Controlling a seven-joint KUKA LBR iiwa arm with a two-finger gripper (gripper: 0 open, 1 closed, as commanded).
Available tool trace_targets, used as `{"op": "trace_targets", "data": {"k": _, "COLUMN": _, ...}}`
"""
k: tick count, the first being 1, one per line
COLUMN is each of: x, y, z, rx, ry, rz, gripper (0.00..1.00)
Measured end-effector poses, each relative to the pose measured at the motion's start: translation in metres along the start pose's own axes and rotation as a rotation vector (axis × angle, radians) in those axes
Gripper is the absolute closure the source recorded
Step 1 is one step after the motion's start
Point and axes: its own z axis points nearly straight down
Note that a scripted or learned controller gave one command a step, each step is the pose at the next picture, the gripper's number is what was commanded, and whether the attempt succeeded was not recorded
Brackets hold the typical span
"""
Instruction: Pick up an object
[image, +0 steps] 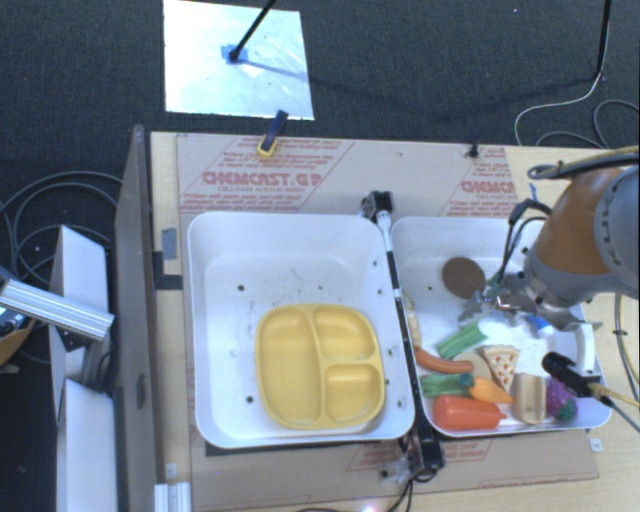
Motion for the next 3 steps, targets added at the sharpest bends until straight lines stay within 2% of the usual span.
{"op": "trace_targets", "data": {"k": 1, "x": 0.031, "y": -0.017, "z": 0.0, "rx": -0.004, "ry": 0.0, "rz": -0.007, "gripper": 0.0}}
{"op": "trace_targets", "data": {"k": 2, "x": 0.03, "y": -0.015, "z": -0.011, "rx": -0.009, "ry": -0.001, "rz": -0.007, "gripper": 1.0}}
{"op": "trace_targets", "data": {"k": 3, "x": 0.03, "y": -0.016, "z": -0.011, "rx": -0.008, "ry": -0.001, "rz": -0.007, "gripper": 0.0}}
